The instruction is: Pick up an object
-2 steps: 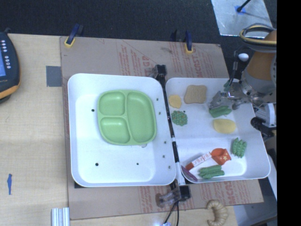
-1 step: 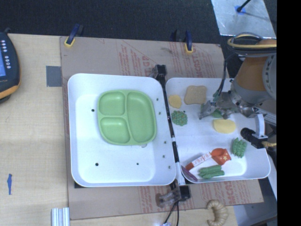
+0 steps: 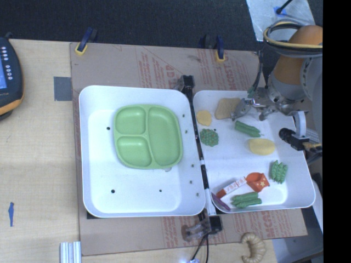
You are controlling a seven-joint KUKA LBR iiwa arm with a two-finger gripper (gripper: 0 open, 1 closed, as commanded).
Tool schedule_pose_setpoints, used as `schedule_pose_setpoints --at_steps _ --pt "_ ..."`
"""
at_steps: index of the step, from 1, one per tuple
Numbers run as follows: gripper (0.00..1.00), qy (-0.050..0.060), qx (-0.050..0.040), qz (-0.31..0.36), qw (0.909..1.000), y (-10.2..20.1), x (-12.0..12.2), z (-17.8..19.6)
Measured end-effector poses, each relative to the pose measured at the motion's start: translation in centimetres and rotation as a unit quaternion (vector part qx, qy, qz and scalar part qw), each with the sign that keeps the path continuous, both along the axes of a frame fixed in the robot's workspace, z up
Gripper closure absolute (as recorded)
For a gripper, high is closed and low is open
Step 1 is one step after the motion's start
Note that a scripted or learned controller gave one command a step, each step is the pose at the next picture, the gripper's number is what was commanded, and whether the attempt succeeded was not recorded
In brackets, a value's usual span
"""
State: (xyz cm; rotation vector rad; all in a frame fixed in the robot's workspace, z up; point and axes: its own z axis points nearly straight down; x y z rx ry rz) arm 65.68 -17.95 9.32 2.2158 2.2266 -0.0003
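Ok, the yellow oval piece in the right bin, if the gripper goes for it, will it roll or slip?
The yellow oval piece looks smooth and rounded, so it may slip out of a two-finger pinch. It lies on its long side on the right bin floor, so a nudge would probably roll or slide it. It looks like a small toy food, likely light. The gripper sits above it, near the tan piece.

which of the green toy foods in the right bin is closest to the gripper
The long green bean pod, lying just below the gripper. The round green broccoli sits further left, and the bumpy green piece and the green pod by the front rim lie further down.
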Motion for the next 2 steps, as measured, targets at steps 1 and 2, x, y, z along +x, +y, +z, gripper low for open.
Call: schedule_pose_setpoints --at_steps 1,2 --pt "0.00 0.004 0.0005 -0.001 1.0000 4.0 -8.0 -0.2" --pt "0.00 -0.003 -0.0005 0.001 1.0000 4.7 0.3 1.8"
